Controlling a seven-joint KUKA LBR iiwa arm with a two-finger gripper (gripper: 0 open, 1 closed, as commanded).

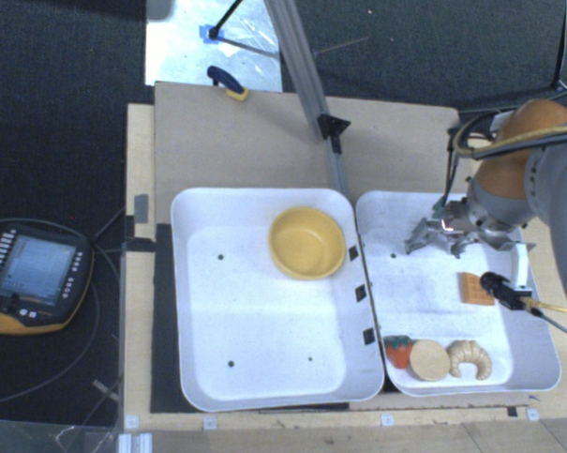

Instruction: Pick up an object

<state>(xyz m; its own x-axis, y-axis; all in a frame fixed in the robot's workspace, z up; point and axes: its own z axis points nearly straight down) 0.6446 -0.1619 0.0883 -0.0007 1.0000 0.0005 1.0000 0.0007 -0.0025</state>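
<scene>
The gripper [437, 236] is seen over the upper part of the right bin [540, 373], its jaws spread with nothing between them. An orange cracker [473, 288] lies just below-right of it.

Bench [268, 145] bears two white bins side by side: left bin [193, 358], right bin [412, 302].
</scene>
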